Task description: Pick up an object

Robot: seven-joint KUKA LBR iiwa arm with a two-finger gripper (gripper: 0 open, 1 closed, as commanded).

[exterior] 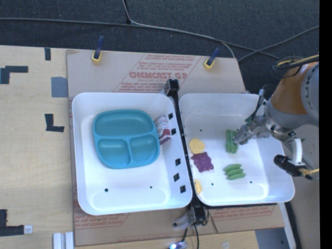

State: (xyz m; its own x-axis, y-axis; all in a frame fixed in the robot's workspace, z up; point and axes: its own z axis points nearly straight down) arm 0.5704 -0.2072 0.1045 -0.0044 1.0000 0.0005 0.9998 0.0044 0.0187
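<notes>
A dark grey carpeted floor (pixel 171 9) is filling the top of the view, with thin black cables (pixel 155 25) trailing across it. Below it, a pale wooden bench top (pixel 31 154) is stretching across the left, carrying small dark tape marks (pixel 52 123). A brown cardboard sheet (pixel 155 71) with red printed lettering is lying on the bench, and two yellow-and-blue clamps (pixel 97 52) are gripping its far edge. Even, bright light is falling over everything.

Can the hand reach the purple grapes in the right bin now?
Probably yes: the purple grapes lie uncovered in the right bin, and the hand is above that bin, nothing between them.
</notes>
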